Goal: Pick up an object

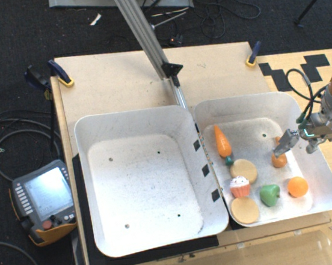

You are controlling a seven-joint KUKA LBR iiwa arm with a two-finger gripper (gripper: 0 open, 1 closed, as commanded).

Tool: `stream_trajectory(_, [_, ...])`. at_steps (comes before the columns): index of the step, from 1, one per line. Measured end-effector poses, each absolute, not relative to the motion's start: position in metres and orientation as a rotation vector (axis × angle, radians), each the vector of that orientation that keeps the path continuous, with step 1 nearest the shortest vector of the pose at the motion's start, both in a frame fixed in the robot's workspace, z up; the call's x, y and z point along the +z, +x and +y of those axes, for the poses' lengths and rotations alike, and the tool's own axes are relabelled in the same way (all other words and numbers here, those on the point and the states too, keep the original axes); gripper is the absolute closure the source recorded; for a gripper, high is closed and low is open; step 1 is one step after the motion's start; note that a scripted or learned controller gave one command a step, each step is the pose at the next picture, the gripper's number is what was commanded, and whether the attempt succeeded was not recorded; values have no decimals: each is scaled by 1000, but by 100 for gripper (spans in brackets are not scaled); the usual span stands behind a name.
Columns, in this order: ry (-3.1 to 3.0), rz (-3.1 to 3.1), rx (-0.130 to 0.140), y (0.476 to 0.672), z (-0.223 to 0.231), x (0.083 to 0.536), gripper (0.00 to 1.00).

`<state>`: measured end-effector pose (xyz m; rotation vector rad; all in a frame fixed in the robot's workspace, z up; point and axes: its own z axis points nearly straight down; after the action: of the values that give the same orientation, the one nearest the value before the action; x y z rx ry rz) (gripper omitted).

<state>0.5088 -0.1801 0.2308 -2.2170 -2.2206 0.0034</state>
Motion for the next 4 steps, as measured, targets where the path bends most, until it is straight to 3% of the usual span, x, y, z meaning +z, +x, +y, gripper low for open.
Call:
stream_trajectory(1, [-2221,-2222,0,510,-180,233,0])
stream_trajectory(3, [-2219,-2216,5,520,-181,120,0])
stream_trajectory(4, [-2225,-2222,-6,523,-181,99,0])
